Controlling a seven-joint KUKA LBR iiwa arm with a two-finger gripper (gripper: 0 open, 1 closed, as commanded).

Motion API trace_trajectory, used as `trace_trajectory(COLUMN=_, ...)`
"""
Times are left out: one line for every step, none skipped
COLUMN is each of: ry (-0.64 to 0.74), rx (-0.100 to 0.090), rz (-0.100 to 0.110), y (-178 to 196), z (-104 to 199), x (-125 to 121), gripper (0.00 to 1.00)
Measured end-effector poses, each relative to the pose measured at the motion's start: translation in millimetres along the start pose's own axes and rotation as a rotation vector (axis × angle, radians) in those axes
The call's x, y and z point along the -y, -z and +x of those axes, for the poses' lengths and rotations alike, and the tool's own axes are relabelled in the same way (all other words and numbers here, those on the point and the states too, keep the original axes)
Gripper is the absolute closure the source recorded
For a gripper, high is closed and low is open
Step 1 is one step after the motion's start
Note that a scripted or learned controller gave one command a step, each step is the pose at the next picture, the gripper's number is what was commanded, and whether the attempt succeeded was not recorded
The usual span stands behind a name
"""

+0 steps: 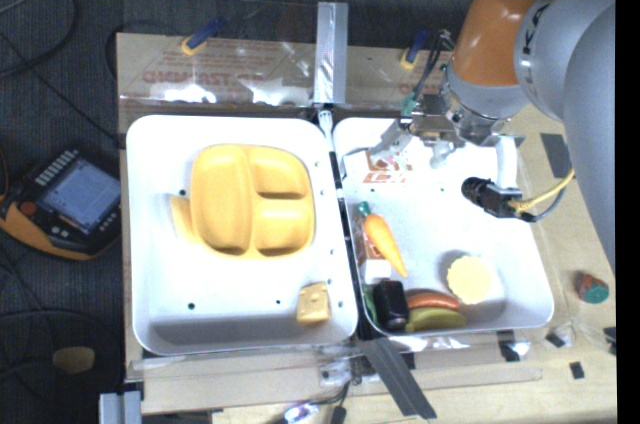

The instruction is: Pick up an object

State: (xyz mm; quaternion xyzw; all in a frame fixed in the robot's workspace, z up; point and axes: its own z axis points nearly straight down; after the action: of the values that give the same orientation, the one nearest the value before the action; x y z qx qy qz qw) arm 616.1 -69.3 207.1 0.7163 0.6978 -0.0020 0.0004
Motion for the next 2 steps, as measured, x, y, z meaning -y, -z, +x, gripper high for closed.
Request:
trace_trajectory(ry=-0.158, rx=0.000, rz=-0.001, y=153.3, z=19.8, x=26.6, gripper=0.00)
trace_trajectory(ry=-0.145, rx=-0.003, rz=0.002, y=-7.2, z=10.3, x=72.7, gripper=0.00)
